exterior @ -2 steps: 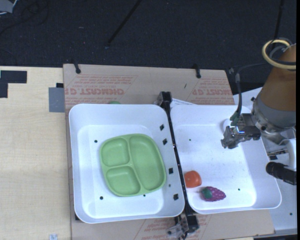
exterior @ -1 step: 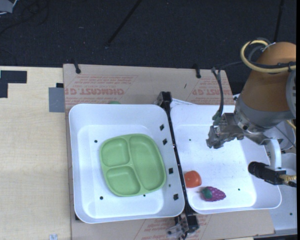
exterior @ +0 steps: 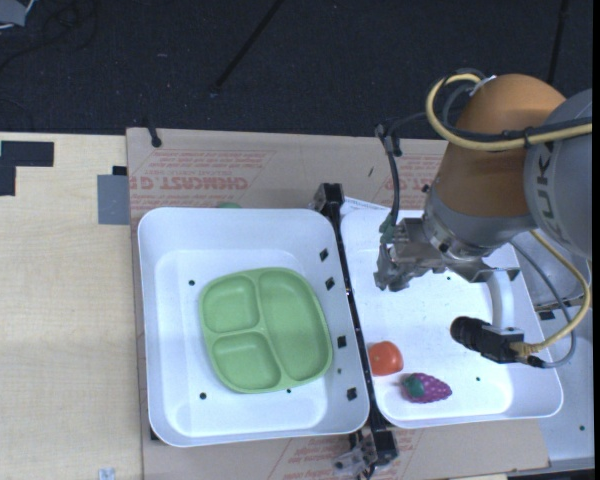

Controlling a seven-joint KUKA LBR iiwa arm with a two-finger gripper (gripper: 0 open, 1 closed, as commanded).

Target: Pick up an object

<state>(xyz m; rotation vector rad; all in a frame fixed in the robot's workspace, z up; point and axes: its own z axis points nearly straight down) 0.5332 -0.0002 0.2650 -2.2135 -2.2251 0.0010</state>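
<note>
My gripper (exterior: 388, 276) hangs over the left part of the right bin (exterior: 480, 408), above the bin floor, with no object seen between its tips. An orange-red round toy (exterior: 384, 357) lies near the bin's front left, below the gripper. Next to it on the right lies a purple bunch of grapes with a green stem (exterior: 425, 388). Both lie apart from the gripper.
The left bin (exterior: 170, 268) holds a green three-compartment plate (exterior: 265, 328). A black divider (exterior: 342, 308) runs between the bins. The arm's orange band and grey body cover the right bin's back right.
</note>
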